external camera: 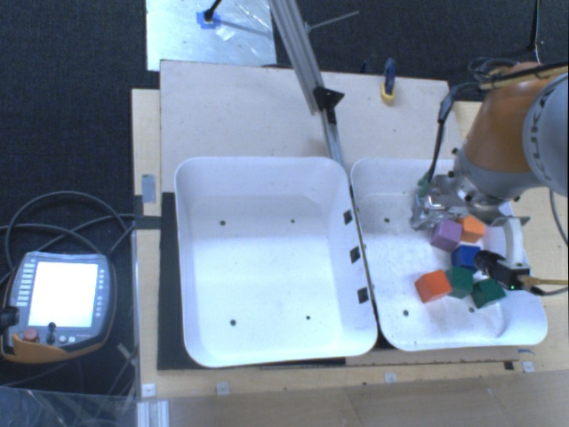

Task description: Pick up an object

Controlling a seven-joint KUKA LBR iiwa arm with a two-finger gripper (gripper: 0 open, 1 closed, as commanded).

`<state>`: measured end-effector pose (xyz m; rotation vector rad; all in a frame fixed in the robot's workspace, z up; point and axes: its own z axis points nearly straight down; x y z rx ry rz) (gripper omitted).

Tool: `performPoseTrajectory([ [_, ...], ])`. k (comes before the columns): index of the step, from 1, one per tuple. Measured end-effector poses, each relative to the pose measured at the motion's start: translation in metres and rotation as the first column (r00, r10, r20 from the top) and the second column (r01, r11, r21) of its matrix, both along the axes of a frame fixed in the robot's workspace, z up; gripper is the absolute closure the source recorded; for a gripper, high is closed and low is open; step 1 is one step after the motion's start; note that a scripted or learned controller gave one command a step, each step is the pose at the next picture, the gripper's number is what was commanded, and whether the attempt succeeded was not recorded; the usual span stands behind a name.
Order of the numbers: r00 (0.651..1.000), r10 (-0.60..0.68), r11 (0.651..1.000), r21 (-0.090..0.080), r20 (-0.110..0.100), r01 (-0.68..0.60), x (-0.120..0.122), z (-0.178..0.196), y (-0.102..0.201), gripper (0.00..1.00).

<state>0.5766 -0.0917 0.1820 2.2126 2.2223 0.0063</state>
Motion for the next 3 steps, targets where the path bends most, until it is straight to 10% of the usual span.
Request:
performPoseTrajectory([
  [2, 1.0, 0.001, 1.0, 0.0, 0.002, -0.001, -0.002, 0.118, -0.001, 1.0],
  [3, 1.0, 0.005, 1.0, 0.002, -0.005, -0.005, -0.018, 0.113, 0.048, 1.0],
])
